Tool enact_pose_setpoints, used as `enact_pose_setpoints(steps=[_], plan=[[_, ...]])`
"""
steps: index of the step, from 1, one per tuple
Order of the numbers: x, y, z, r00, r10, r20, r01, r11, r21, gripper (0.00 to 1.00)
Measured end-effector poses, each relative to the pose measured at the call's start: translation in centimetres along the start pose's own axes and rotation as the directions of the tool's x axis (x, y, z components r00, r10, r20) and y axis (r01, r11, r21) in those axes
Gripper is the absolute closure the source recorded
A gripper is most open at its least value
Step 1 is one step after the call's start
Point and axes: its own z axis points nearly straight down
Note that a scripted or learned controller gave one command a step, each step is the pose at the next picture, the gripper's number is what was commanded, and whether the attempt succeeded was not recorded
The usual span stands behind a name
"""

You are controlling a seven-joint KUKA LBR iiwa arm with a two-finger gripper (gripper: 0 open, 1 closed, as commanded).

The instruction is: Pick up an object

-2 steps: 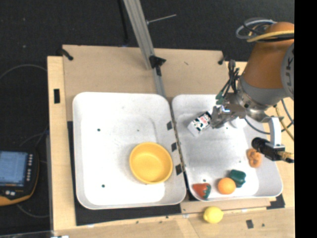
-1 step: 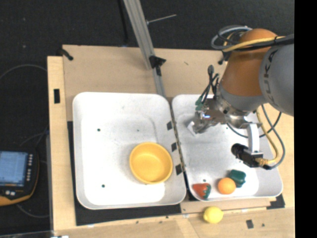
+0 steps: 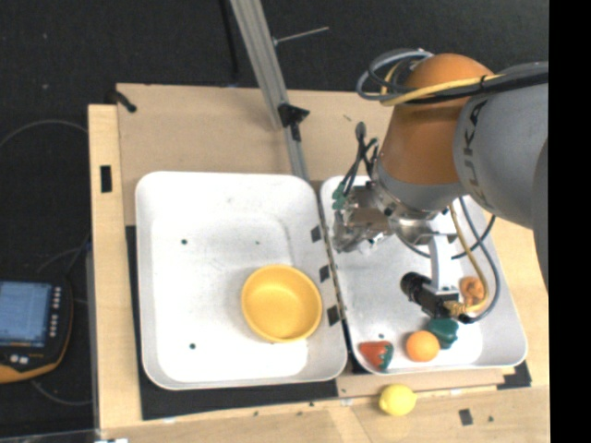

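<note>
End effector (image 3: 355, 224) near right bin's (image 3: 503, 335) left wall, grip state indiscernible; toys crowded along front edge.

The tan table (image 3: 203, 132) carries two shallow white bins side by side, the left bin (image 3: 185, 220) and the right bin (image 3: 503, 340), their inner edges touching near the middle. A black mat (image 3: 132, 275) shows beneath the left bin along its left and front sides. A small yellow ball (image 3: 397, 400) lies directly on the table, just in front of the right bin.
</note>
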Motion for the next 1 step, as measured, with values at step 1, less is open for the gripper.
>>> enact_pose_setpoints(steps=[1], plan=[[4.92, -2.14, 1.0, 1.0, -0.001, 0.001, 0.001, 1.0, 0.0, 1.0]])
